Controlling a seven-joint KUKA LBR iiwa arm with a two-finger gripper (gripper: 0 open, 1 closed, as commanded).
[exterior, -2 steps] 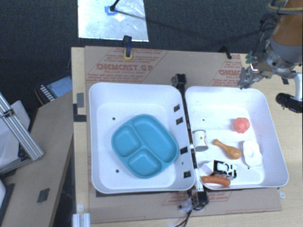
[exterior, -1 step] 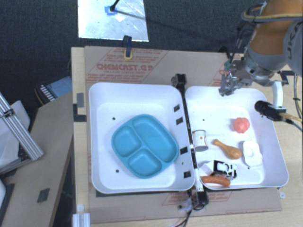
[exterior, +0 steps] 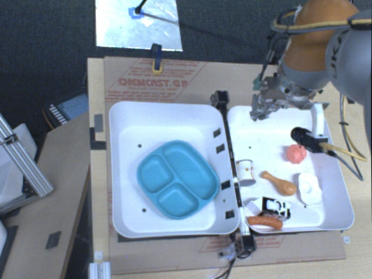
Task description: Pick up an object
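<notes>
The gripper [exterior: 263, 110] hovers above the right bin's [exterior: 331, 214] far edge, its grasp impossible to tell; likely the approach step; next it must descend on something, perhaps the pink toy [exterior: 296, 153].

A divided plate [exterior: 177, 179] lies in the left bin [exterior: 125, 121]; small toys [exterior: 278, 183] are scattered in the right bin [exterior: 337, 214].

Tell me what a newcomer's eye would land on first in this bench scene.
The blue divided plate stands out at once, lying alone in the left bin. Next comes the arm's orange band at the top right, with the gripper hanging over the far edge of the right bin. That bin holds a scatter of small things: a pink piece, a toy drumstick and a toy sausage near the front.
</notes>
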